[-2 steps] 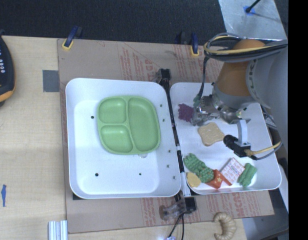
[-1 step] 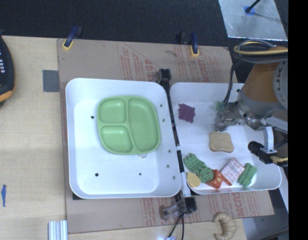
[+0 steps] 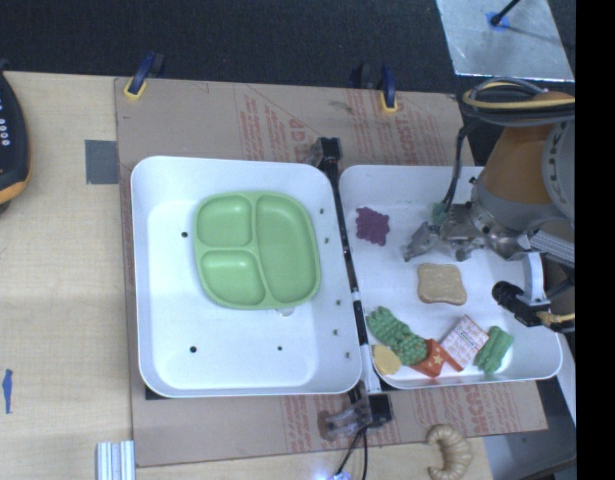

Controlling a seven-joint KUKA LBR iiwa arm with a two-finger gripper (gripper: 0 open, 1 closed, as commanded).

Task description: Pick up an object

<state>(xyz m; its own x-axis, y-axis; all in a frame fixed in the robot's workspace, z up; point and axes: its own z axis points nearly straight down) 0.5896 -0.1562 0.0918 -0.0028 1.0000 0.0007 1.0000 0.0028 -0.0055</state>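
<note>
The right bin holds several toy foods: a purple piece, a tan slice of toast, a bumpy green piece, a yellow piece, a red piece, a red-and-white packet and a green pickle. My gripper hangs low over the right bin, just above the toast and right of the purple piece. Its fingers stand apart, open, with nothing between them. The grey and orange arm covers the bin's far right corner.
The left bin bears a green divided plate. A tan curled object lies on the cardboard outside the bins at the front. A black and orange pendant sits at the left edge. Clamps hold the cardboard at the back.
</note>
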